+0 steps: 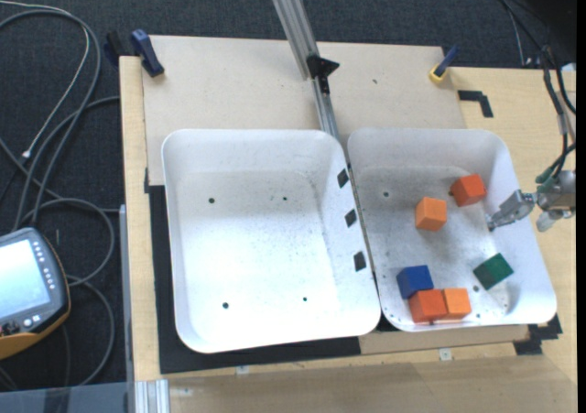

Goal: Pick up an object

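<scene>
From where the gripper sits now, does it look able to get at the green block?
Probably yes. The gripper hangs at the right bin's right rim, and the green block lies just below it in the view, apart from the other blocks, with nothing between them.

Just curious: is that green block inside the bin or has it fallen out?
Inside. The green block lies on the floor of the right bin, near its right wall, apart from the other blocks.
</scene>
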Robot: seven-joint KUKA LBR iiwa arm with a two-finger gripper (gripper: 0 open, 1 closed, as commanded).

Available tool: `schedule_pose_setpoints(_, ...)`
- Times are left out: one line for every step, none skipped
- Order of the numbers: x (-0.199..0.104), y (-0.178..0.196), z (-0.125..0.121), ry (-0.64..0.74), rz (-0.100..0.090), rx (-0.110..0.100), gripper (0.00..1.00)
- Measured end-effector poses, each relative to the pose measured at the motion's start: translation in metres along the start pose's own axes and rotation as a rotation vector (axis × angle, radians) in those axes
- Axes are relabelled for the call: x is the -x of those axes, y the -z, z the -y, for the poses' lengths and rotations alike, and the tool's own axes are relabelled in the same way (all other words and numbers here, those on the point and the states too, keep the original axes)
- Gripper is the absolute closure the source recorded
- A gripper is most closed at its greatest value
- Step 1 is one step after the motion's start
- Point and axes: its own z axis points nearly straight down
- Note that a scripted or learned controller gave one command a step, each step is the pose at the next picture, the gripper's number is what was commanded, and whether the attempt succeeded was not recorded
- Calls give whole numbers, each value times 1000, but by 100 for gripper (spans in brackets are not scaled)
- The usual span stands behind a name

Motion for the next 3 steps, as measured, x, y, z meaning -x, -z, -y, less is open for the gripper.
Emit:
schedule_pose_setpoints(-68,-154,-22,3,-4,-9,0)
schedule_pose_setpoints(-127,-149,-102,8,-1,7,0)
schedule_pose_setpoints(-117,-149,-154,3,3,6,0)
